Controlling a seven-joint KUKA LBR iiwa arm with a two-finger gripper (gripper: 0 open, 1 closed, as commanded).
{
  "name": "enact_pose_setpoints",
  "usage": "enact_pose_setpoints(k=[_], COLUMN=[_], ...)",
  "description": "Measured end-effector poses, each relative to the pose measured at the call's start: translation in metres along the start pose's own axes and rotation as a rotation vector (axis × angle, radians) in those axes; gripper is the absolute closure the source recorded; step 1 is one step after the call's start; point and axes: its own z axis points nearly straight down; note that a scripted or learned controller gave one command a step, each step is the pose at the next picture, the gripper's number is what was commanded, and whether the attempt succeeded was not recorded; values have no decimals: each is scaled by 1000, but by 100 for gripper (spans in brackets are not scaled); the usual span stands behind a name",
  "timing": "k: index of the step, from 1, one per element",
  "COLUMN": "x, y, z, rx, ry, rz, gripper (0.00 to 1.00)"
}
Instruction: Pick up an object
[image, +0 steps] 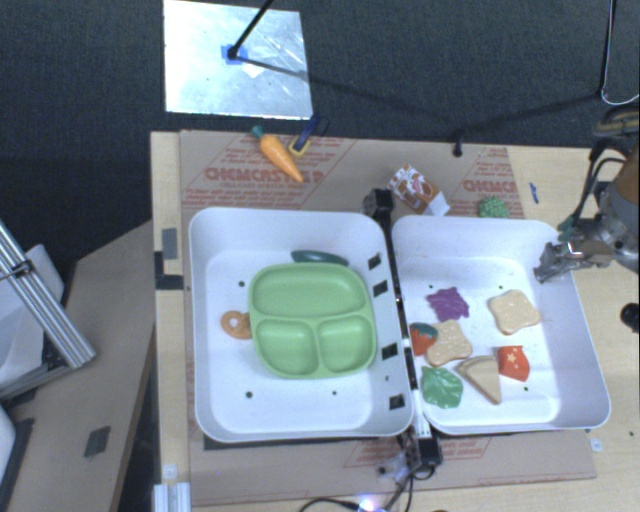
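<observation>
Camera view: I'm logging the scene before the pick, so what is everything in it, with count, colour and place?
bins: 2, white, side by side on the bench
divided plate: 1, green, left bin
pretzel toy: 1, orange-brown, left bin, left of the plate
dark item: 1, dark green, behind the plate, partly hidden
grapes toy: 1, purple, right bin
bread pieces: 3, tan, right bin
red pieces: 2, red, right bin
leaf toy: 1, green, right bin front
carrot toy: 1, orange, bench behind the left bin
packet: 1, red and white, behind the bins
small green toy: 1, behind the right bin
gripper: 1, grey, over the right bin's right rim
</observation>
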Motion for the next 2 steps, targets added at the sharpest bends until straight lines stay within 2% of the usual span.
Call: enact_pose_setpoints(k=[1,2], x=[0,59], y=[1,-20], z=[1,2], rx=[6,8], ry=[2,5], rz=[0,-4], gripper=[100,100])
